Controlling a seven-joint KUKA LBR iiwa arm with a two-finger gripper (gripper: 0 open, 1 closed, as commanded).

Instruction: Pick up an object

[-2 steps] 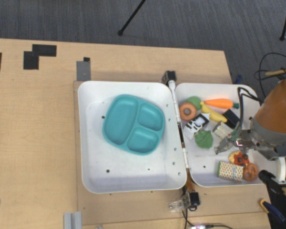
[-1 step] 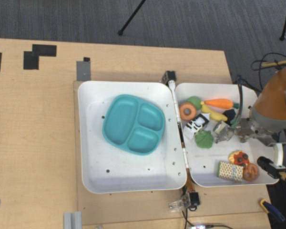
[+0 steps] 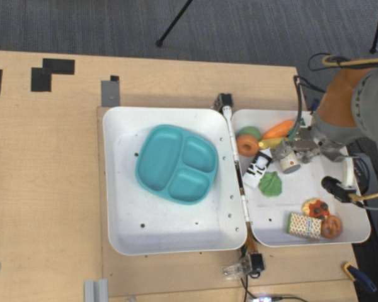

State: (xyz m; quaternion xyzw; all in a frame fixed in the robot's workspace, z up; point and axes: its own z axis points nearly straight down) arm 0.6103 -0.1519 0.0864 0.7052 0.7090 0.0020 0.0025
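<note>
Grey arm (image 3: 365, 106) reaches into right bin (image 3: 359, 231); gripper (image 3: 290, 159) sits low btwn carrot (image 3: 278, 129) & green leaf (image 3: 271, 184). Can't tell its grip state from my feed.

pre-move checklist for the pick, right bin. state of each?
1. Claw over the right bin: ok, low among the toys at its far end.
2. Anything between the fingers: cannot tell.
3. Nearest candidates: ok, carrot and yellow piece lie right beside the claw.
4. Crowding near the claw: not ok, orange ring, black-and-white item and green leaf sit close.
5. Teal plate in the left bin: ok, well apart from the arm.
</note>
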